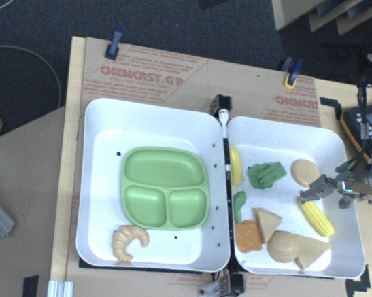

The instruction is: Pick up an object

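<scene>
1. Hovering over the right bin (334, 265), the end effector (328, 190) spreads its fingers apart, gripping nothing.
2. Just below lies a ridged yellow corn cob (317, 218), beside a round bun (305, 172).

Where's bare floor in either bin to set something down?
Left bin: bare strip above the green tray, and the near right corner beside the croissant. Right bin: bare along the far wall, behind the broccoli and round bun. Its near half is crowded; the gripper hangs above the corn.

Bright, even light — soft shadows, slight blur
</scene>
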`<state>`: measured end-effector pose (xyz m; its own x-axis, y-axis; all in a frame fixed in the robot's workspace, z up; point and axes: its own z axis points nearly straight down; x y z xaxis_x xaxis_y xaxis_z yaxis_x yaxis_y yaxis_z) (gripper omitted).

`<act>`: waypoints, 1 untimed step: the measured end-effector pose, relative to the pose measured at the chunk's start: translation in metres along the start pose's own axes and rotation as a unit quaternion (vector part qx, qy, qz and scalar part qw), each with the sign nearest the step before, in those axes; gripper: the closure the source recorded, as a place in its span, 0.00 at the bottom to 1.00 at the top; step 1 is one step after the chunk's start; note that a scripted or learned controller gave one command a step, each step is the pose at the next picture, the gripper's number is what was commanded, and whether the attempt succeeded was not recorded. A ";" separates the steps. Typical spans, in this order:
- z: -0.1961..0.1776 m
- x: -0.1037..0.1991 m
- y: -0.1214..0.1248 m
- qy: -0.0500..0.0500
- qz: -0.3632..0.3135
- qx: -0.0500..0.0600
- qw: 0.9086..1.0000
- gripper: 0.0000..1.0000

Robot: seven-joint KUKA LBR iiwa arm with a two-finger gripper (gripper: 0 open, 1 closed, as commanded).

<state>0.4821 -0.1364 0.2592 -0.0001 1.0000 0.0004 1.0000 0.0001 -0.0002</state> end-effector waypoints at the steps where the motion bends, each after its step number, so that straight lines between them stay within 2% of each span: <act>1: 0.181 0.021 -0.004 0.002 0.000 0.003 1.000 0.00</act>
<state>0.4781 -0.1154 0.0781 0.0004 1.0000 0.0038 1.0000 -0.0004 -0.0054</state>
